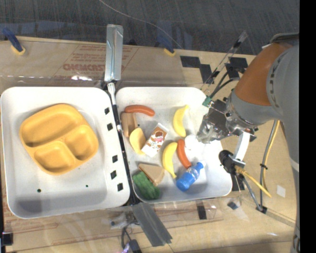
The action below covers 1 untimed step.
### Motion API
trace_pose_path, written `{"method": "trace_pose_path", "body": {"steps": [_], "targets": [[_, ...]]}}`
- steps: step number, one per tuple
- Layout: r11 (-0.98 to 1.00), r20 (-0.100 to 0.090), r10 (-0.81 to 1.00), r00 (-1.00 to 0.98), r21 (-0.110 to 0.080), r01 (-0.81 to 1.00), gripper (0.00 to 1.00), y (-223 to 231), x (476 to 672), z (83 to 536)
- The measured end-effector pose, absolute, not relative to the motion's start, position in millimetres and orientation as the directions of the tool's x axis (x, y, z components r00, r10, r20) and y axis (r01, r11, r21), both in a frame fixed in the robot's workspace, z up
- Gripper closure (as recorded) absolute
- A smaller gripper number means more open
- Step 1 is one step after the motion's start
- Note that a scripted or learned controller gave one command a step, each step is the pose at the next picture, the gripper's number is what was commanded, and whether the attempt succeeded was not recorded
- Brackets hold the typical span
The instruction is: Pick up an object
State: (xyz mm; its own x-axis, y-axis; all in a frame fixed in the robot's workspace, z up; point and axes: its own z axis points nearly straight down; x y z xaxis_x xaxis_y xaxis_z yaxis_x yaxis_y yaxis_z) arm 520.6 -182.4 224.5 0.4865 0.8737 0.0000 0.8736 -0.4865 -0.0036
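Note:
The right bin point(168, 95) holds several toy foods. A red sausage point(139, 110) lies near its back, with a banana point(179, 120) to its right. In the middle are a small carton point(155, 139), a yellow wedge point(136, 140), a second banana point(169, 158) and an orange-red sausage point(183, 153). At the front lie a blue bottle point(189, 177), a sandwich slice point(151, 173) and a green vegetable point(145, 186). My gripper point(204, 136) hangs over the bin's right side, just right of the orange-red sausage, and nothing shows between its fingers.
The left bin point(13, 109) holds a yellow divided tray point(58, 137). A metal bar point(114, 51) stands at the back between the bins. Cables and a black fitting point(229, 162) hang off the arm past the right bin's rim.

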Motion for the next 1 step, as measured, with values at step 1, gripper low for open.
{"method": "trace_pose_path", "body": {"steps": [1], "targets": [[-0.486,0.000,0.874,0.486,-0.004,0.874,0.00,-182.2,520.6,224.3]]}}
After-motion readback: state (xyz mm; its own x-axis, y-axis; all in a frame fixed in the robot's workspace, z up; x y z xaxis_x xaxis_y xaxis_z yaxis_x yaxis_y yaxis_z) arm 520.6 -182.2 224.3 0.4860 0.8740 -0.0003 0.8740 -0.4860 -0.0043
